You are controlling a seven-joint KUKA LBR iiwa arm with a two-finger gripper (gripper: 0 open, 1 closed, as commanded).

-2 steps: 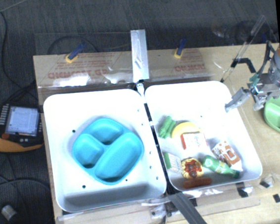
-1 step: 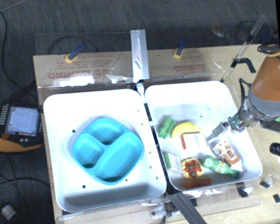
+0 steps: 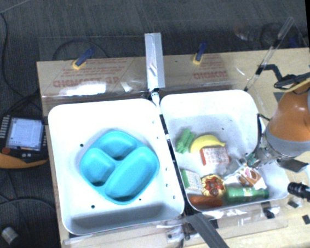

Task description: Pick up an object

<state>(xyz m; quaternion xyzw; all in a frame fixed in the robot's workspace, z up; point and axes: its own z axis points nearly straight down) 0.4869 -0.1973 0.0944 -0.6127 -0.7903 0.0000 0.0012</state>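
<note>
In the right bin (image 3: 235, 98), near its right wall, the gripper (image 3: 250, 159) sits low among the clutter; whether its jaws are spread or closed cannot be told, nor whether anything lies between them; a small red-and-white packet (image 3: 250, 177) lies just beside it; a green bottle (image 3: 245, 194), a yellow banana (image 3: 206, 141) and a red-labelled box (image 3: 214, 155) lie nearby; the left bin (image 3: 60, 117) holds a blue divided tray (image 3: 119, 165).

The arm (image 3: 294, 128) shows a rounded, glossy orange band above the wrist, with a smooth grey collar beneath it. Below the collar the body narrows into a small metallic tool (image 3: 252, 161) with dark and silvery parts. A thin black cable curls in a loop just above the orange band.
</note>
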